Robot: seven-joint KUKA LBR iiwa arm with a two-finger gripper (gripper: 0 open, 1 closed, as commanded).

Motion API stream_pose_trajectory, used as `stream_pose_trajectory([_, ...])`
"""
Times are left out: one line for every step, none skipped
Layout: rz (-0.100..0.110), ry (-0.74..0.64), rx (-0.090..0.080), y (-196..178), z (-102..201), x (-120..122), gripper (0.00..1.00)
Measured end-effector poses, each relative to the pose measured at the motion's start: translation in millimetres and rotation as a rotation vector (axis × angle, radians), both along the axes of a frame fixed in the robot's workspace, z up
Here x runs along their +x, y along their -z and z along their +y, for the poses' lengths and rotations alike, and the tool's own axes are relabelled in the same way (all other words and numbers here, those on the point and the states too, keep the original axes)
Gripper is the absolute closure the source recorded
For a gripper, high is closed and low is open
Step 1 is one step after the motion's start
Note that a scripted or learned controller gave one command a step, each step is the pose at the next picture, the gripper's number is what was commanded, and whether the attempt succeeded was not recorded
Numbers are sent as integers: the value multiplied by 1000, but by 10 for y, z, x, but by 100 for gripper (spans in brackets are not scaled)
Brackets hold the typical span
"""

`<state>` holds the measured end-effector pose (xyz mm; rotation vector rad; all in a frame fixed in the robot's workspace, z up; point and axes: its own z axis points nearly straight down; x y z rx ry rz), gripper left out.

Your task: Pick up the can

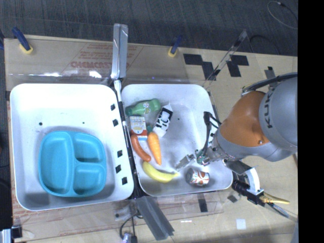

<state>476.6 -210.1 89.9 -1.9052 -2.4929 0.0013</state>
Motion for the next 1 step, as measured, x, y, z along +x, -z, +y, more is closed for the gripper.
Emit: stream_pose_trajectory([0,0,0,0,0,0,0])
